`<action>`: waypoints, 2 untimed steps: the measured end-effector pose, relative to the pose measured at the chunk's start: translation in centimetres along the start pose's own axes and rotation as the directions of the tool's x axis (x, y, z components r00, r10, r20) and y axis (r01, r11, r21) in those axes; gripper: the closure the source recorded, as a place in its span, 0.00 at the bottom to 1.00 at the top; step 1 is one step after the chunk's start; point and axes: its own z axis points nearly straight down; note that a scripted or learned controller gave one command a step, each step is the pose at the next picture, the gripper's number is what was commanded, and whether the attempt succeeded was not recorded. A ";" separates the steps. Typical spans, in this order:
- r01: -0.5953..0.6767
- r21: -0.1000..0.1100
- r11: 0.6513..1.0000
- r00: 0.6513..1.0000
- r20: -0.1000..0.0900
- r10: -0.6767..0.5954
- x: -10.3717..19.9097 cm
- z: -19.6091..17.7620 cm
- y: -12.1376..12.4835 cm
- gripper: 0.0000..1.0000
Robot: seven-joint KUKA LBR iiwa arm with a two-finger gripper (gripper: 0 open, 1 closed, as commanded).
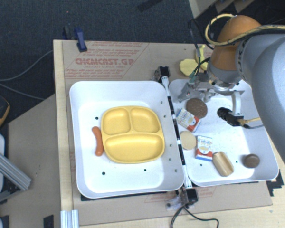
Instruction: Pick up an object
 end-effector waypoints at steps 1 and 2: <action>-0.005 0.008 1.000 1.000 0.001 0.005 -0.4 0.0 -2.1 0.00; -0.002 0.001 1.000 1.000 0.002 0.002 -0.9 0.0 -0.1 0.00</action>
